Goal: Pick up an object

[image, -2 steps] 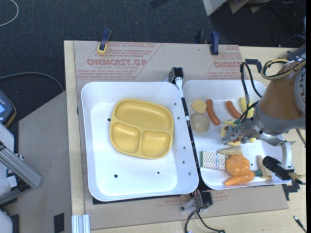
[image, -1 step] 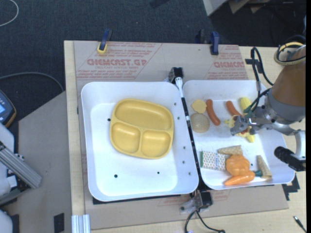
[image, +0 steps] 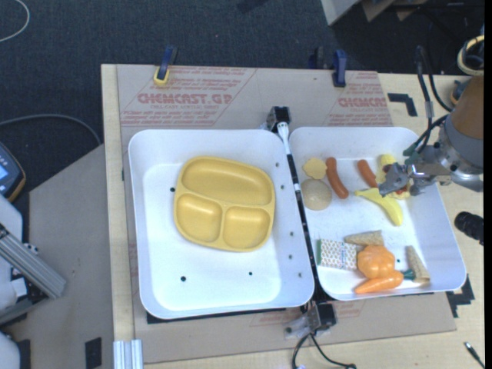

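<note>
My hand hovers at the right of the frame over the banana in the right bin; I cannot tell its state. I'd centre on the banana's middle, clear of the red sausage, then descend straight.

The arm reaches in from the right, its gripper held low.

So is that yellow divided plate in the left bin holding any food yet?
Empty. The yellow divided plate shows three bare compartments.
</note>
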Robot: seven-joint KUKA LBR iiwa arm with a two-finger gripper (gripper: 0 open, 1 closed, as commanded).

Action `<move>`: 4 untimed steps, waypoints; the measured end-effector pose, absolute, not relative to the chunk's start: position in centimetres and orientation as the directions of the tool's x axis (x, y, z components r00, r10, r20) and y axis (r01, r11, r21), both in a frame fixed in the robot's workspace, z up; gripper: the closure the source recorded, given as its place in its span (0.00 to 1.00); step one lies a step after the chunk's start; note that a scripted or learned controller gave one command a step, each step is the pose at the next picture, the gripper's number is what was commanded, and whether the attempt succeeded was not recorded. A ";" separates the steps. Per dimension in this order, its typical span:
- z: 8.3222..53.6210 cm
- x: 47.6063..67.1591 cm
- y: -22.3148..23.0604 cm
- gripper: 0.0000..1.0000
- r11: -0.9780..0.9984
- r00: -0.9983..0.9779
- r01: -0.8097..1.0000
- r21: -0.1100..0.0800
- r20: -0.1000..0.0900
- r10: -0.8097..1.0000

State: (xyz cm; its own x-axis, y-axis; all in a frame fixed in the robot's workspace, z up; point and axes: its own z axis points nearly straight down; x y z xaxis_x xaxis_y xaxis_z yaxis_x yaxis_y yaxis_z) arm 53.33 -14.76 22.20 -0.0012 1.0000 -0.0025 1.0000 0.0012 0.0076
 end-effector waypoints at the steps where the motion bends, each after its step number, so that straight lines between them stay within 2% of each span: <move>1: 22.5 53.4 -14.8 1.00 0.001 -0.001 1.000 0.003 -0.001 1.000; 3: 23.8 62.2 -7.6 1.00 0.006 -0.006 1.000 0.006 0.000 1.000; 4: 21.7 64.2 -5.5 1.00 0.003 -0.003 1.000 0.003 -0.001 1.000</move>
State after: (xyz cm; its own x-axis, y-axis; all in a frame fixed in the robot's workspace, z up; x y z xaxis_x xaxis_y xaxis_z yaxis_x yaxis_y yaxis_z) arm 64.24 -5.51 21.66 -0.0028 1.0000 -0.0011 1.0000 0.0028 0.0030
